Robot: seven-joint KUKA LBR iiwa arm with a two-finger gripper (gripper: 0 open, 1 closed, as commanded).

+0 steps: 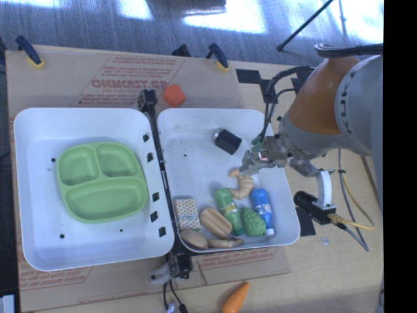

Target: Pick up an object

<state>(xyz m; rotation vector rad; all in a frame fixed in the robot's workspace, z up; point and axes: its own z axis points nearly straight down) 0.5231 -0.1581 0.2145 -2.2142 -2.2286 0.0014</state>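
The right bin holds a crowd of small items along its near edge. A blue bottle with a white label lies beside a green bumpy toy vegetable, and a green bottle lies just left of them. A tan bread-roll toy sits further left, with a brown rounded piece and a slim tan piece against the near wall. A small patterned packet lies at the bin's left side. A black block rests apart from the pile, toward the far end. The left bin carries a green divided plate. Outside the bins, an orange cube sits on the cardboard beyond the far rim, and an orange carrot toy lies on the bench at the near edge.

The gripper hangs low over the right bin's right half, just above a pale beige curled piece, which lies between the gripper and the bottles, touching or nearly touching the tops of both. The piece is crescent-shaped, its long axis running roughly from far-left to near-right, with one end close under the fingertips. Whether the fingers are spread or closed cannot be told from this angle, and nothing is plainly seen between them. The blue and green bottles crowd the curled piece on its near side.
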